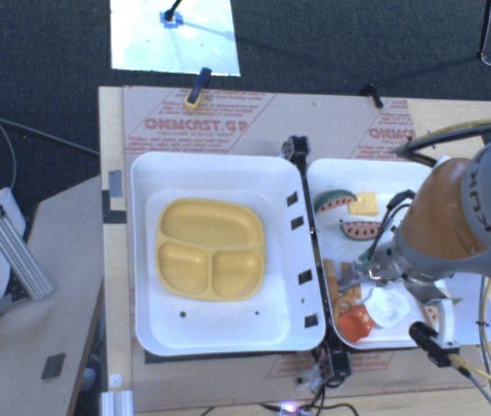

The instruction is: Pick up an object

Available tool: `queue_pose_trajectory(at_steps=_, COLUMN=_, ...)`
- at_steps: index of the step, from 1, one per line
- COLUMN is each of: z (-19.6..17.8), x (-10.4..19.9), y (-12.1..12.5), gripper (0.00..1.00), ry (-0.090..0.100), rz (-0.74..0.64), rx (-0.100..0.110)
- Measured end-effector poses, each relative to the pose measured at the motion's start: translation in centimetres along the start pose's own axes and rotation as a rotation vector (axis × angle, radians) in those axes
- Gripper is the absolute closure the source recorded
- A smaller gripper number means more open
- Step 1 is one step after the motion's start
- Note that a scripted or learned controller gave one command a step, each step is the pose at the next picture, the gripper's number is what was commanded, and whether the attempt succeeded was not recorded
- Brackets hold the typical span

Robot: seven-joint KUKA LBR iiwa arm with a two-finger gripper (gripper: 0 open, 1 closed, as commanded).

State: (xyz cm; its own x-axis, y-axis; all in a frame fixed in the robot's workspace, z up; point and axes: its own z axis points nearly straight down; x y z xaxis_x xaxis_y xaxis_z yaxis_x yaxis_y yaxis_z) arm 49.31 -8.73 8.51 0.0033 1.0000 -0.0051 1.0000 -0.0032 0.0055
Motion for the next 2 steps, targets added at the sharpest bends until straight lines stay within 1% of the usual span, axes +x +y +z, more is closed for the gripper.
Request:
queue_pose_trajectory(at_steps=1, z=-1.0, x=0.1, y=0.1, gripper=1.00, ry=0.002, rz=-0.002, rx=0.000)
queue_pose_trajectory(at_steps=2, z=-16.6, x=6.8, y=6.0, gripper=1.00, ry=0.007, rz=-0.018, rx=-0.016)
